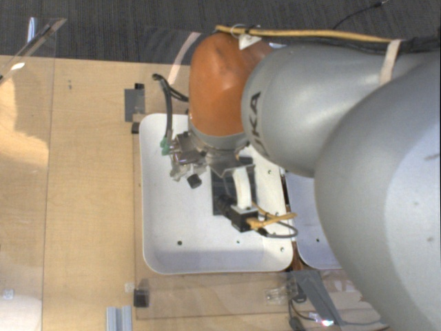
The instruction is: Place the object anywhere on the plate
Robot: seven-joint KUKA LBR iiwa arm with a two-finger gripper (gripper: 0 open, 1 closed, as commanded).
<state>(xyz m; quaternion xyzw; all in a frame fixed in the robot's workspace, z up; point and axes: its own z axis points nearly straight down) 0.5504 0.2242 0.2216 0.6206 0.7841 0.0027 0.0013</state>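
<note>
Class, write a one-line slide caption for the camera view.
Grey arm with orange band reaches from the right over the left white bin; the right bin peeks out beside it.

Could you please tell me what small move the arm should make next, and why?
Probably a short lift straight up. The gripper hangs over the left bin, and the arm covers much of that bin and most of the right bin, so I cannot tell what lies beneath it.
</note>
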